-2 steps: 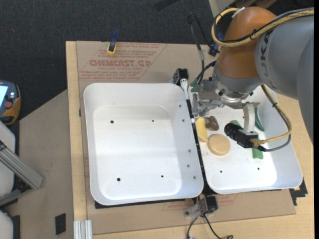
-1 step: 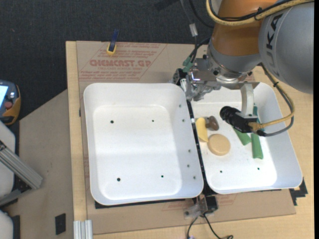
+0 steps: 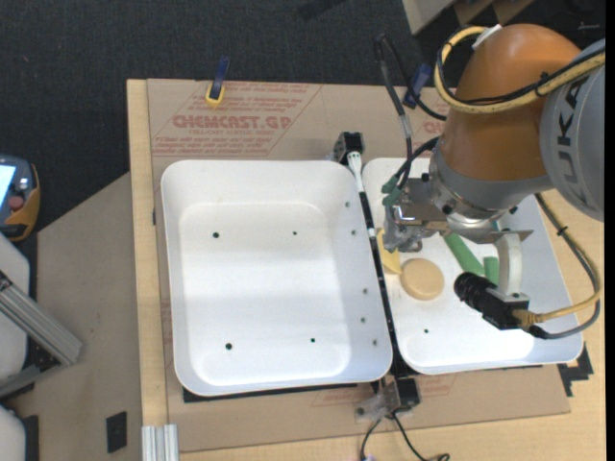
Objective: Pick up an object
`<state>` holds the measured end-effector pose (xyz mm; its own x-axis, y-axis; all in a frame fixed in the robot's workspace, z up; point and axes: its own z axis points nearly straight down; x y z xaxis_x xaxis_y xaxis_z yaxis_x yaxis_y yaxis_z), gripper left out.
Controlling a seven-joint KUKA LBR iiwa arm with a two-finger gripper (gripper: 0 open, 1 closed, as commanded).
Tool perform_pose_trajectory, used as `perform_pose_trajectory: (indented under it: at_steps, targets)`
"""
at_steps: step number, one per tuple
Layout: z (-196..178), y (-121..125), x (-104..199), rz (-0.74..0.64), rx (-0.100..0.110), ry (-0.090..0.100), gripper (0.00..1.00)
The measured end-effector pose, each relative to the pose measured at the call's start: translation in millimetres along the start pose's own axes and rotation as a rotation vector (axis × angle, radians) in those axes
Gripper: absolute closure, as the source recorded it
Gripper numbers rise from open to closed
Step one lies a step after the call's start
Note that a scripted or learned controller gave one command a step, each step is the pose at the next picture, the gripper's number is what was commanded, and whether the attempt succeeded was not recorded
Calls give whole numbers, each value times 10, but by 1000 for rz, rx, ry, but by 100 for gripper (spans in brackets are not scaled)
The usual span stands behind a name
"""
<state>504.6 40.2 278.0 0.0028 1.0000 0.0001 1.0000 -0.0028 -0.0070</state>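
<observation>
Gripper [image 3: 404,229] over right bin [image 3: 461,344], centre-right of frame; opening can't tell. Tan disc [image 3: 422,279] just below it. Left bin [image 3: 259,286] mid-frame. Both on printed cardboard [image 3: 240,118], dark floor [image 3: 77,46] around.

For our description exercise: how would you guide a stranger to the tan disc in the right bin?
Of the two white bins, take the right bin, as the camera sees them. Near its left wall, about midway, lies the tan disc. It is round, flat and biscuit-coloured; the green strip beside it is long and narrow.
</observation>
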Motion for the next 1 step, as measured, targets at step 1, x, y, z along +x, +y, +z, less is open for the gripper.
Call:
perform_pose_trajectory:
  at_steps: [1]
  targets:
    - [-905,-67,362,-7,-15,1,100]
